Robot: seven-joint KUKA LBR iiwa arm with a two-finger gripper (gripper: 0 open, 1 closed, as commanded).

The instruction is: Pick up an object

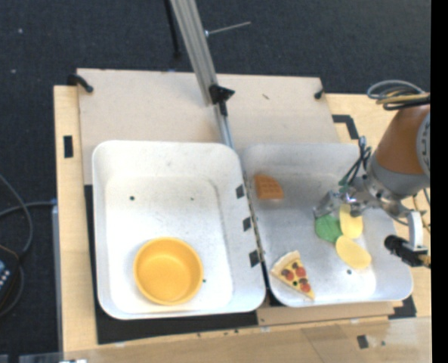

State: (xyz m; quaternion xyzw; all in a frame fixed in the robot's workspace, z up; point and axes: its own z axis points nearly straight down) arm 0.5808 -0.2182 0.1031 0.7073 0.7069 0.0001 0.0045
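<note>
Two white bins sit side by side on your bench. Left bin [118, 165]: one yellow bowl [168, 270], upright, toward the 6 o'clock end of the floor, clear of the walls. Right bin [299, 165]: four small items plus the tool.

Items in the right bin, for you to check:
- Brown bread-like piece [268, 187], near the bin's 10 o'clock corner, just beside the divider between the bins. Apart from everything else.
- Pizza slice [293, 274], at 7 o'clock, lying flat, its point aimed toward the 5 o'clock side, close to the front wall.
- Green piece [329, 228], right of centre, partly under the tool.
- Yellow oval piece [353, 253], at about 4 o'clock of the green one, just beside it, flat on the floor.

Arm: comes in from 3 o'clock, orange band [401, 142] above the wrist, grey body below it. The gripper [346, 216] is low over the right bin, at the green piece. A pale yellow item [350, 223] sits right at the fingertips, touching or overlapping the green piece at its 3 o'clock edge. You cannot tell from this angle whether that item is between the fingers or merely below them, nor how wide the tool stands; treat the hold as unconfirmed.

A slanted metal rail [197, 44] runs from 12 o'clock down to the gap between the bins.
</note>
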